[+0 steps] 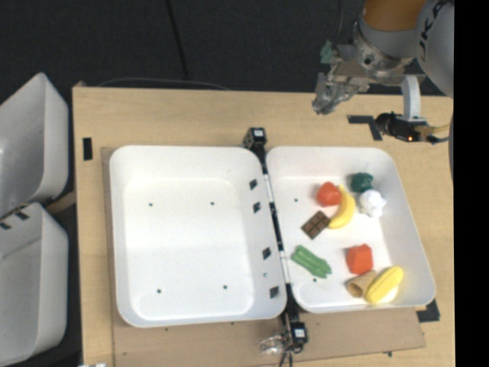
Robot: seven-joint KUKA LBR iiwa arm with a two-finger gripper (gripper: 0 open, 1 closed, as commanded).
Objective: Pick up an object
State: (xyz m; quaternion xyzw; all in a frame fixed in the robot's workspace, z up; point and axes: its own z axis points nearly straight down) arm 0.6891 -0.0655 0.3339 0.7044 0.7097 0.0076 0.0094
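The right bin [397, 176] holds several small items: a red piece [328, 193], a yellow banana [343, 212], a dark green piece [361, 181], a white ball [372, 202], a brown chocolate bar [315, 224], a green pod [311, 261], a red-orange block [359, 258] and a yellow lemon-like piece [385, 284] beside a tan cone [357, 286]. My gripper [330, 98] hangs high above the bench, beyond the far edge of the right bin, well away from all the items. Nothing shows between its fingers.
The left bin [183, 232] lies beside the right one, joined by a black hinge strip [269, 212]. A black fixture with a red light [397, 125] sits on the bench at far right. White casings [27, 205] stand at the left edge.
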